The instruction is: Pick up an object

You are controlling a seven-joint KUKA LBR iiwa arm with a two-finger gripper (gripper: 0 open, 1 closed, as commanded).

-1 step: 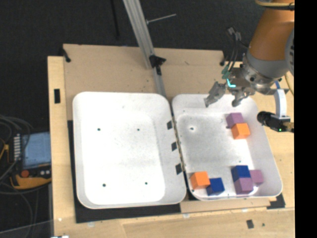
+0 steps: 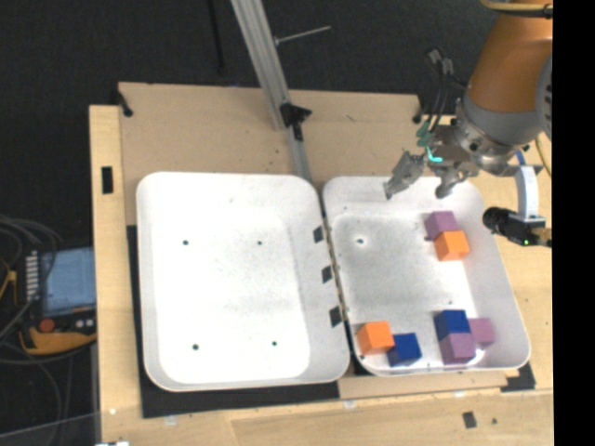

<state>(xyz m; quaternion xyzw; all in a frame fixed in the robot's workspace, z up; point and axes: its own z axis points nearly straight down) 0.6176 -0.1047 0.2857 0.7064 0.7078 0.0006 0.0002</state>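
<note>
A: White plastic, shallow walls: why does the pincer (image 2: 426, 180) hang over the far rim of the right bin (image 2: 400, 268)?

B: Judged as a staging height. Its two fingers stand spread wide with nothing between them, above the bin's upper edge, apart from every block.

A: Where are candidate objects?

B: All in the right bin. A purple block (image 2: 440, 222) touches an orange block (image 2: 452, 245) just below the pincer. Along the near wall: an orange block (image 2: 376, 335) touching a blue block (image 2: 404, 349), and a blue block (image 2: 452, 323) packed against two purple blocks (image 2: 456, 347). The left bin (image 2: 228, 277) carries no blocks.

A: Clearance?

B: The bin's centre is open floor. Paired blocks leave little finger room on touching faces; free outer faces suit approach. Near-wall clusters crowd the rim, so the upper pair likely offers the easier descent
</note>
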